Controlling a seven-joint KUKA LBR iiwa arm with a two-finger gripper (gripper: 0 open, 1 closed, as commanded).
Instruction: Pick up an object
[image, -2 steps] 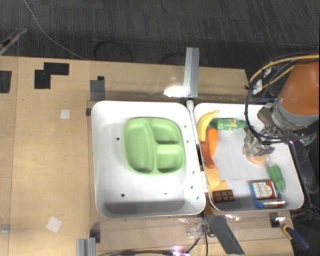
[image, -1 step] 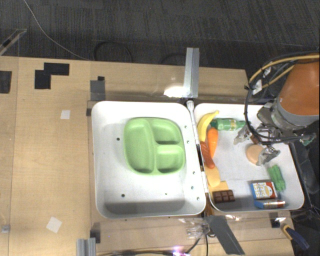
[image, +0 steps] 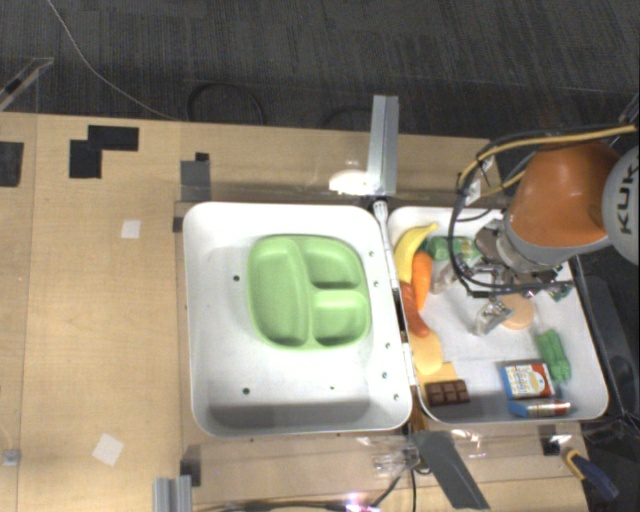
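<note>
My gripper (image: 491, 318) hangs low in the right bin (image: 472, 358), below the orange wrist band (image: 562, 195). It sits just left of a tan round piece (image: 520, 319), close to it or touching. A yellow banana (image: 409, 249) and an orange carrot (image: 421, 283) lie along the bin's left wall. Below them lie a red-orange piece (image: 411, 313) and a pale orange wedge (image: 427, 353). A brown chocolate bar (image: 446, 393) rests at the front left. A small red and blue box (image: 526, 379) and a green pickle-like item (image: 552, 355) lie at the front right.
The left bin (image: 215, 300) holds a green divided plate (image: 306, 290). A thin blue and orange stick (image: 538, 408) lies against the right bin's front wall. Black cables (image: 462, 240) loop from the wrist over a green item at the bin's back.
</note>
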